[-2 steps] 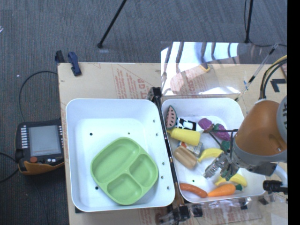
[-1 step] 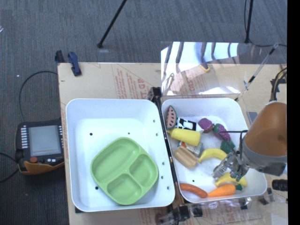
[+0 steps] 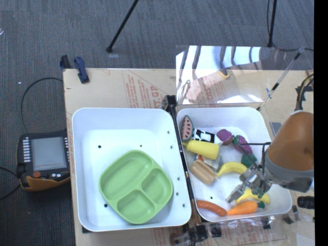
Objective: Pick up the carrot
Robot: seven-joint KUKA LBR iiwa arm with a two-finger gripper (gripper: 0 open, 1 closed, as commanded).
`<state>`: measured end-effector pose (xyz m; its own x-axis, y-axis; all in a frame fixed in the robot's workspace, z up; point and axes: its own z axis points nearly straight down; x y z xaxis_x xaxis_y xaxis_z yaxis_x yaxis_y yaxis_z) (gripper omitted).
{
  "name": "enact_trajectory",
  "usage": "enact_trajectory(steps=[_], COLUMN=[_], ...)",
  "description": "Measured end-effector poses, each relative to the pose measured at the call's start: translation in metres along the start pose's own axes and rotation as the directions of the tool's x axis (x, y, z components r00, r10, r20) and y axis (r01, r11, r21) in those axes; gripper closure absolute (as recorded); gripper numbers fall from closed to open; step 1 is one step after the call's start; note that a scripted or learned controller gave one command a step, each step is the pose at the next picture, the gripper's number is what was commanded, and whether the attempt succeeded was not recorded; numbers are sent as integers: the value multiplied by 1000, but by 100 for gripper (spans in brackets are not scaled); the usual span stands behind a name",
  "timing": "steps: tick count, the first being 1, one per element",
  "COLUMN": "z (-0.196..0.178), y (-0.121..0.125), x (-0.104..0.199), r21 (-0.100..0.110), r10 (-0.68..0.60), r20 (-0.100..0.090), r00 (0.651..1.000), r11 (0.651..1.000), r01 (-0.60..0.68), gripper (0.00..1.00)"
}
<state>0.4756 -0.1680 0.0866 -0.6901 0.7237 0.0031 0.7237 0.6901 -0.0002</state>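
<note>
Here, two white bins are seen side by side on the bench (image 3: 118, 83). The left bin (image 3: 87, 132) carries a green divided plate (image 3: 136, 186). The right bin (image 3: 259, 118) is crowded with toy food: a watermelon slice (image 3: 186, 127) at the far left corner, a yellow corn cob (image 3: 203, 148), a purple eggplant (image 3: 233, 139), a tan hot-dog bun (image 3: 202, 171), a banana (image 3: 231, 168), and a red sausage (image 3: 211, 207) near the front wall. The carrot (image 3: 242, 208) is found at the front of the right bin, lying flat, just right of the sausage; it is orange, tapered, with a bit of green at its right end. A yellow piece (image 3: 254, 196) lies just behind it, partly covered. The jaws (image 3: 251, 186) are positioned low over that yellow piece, just behind the carrot, with the orange-banded arm (image 3: 292, 147) overhanging the bin's right side. Whether the jaws are released or clenched cannot be told. Nothing is seen grasped. A teach pendant (image 3: 43, 158) lies on the floor at left.
</note>
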Motion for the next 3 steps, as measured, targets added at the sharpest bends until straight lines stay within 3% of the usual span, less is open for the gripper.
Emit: enact_trajectory(steps=[1,2,3], z=[1,-8,0], y=[24,24,6], x=[25,26,6], r21=[2,2,1], r10=[52,54,-106], r20=[-6,-10,-4], r00=[999,998,994], r11=[999,999,994], r01=[-52,-54,106], gripper=[0,100,100])
